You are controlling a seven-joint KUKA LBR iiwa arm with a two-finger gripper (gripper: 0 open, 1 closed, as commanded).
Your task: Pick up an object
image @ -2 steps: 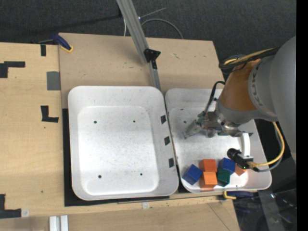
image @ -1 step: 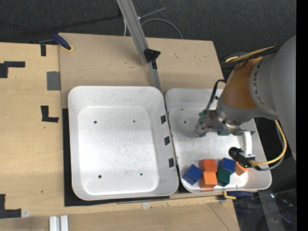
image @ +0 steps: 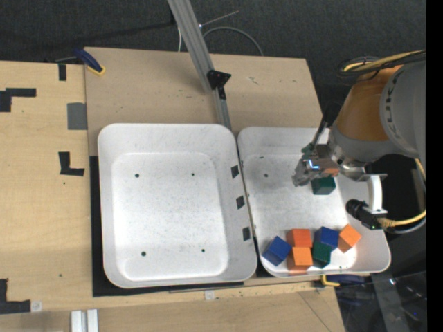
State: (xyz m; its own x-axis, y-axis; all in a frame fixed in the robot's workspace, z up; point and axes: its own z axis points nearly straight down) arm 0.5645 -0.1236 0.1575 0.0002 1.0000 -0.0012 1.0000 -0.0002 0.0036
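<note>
My gripper (image: 315,173) hangs over the upper middle of the right bin (image: 277,151), reaching in from the right. A dark green block (image: 323,185) shows directly under its lower edge, partly covered by the gripper body. I cannot tell whether the block is held or resting on the bin floor. Along the right bin's front edge lies a cluster of blocks: a blue one (image: 277,250), two orange ones (image: 300,238) (image: 301,256), another blue one (image: 327,238), a green one (image: 321,254) and an orange one (image: 349,237).
The left bin (image: 166,206) lies beside the right one, their rims meeting at the middle. A slanted metal pole (image: 197,40) runs down to the bins' back edge. The grey arm with its orange band (image: 363,113) fills the right side.
</note>
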